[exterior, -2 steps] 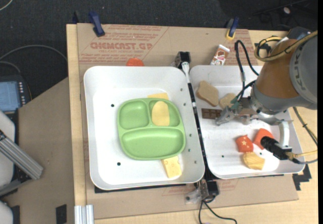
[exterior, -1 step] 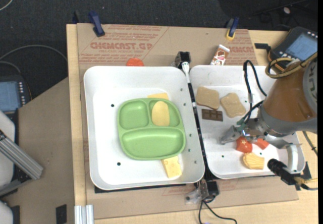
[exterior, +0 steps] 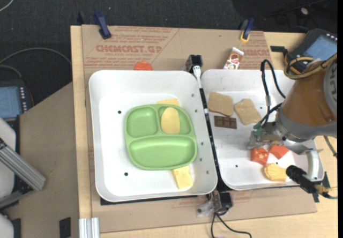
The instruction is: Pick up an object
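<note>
Grey arm with orange band reaching into the right-hand shallow white bin (exterior: 236, 79), gripper (exterior: 263, 136) low over its floor

Jaw state impossible to tell. Just below the gripper: small red-orange block (exterior: 260, 155), orange wedge (exterior: 279, 151), yellow ridged piece (exterior: 274, 172). Farther back: two tan bread-like slices (exterior: 221, 103) (exterior: 247, 111), brown chocolate-bar piece (exterior: 225, 121). In the left-hand white bin (exterior: 104, 124): green divided plastic tray (exterior: 159, 144) with pale yellow oval piece (exterior: 170, 120)

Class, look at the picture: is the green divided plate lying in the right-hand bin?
No, the green plate lies in the left bin, while the right bin holds bread and chocolate pieces.
</note>
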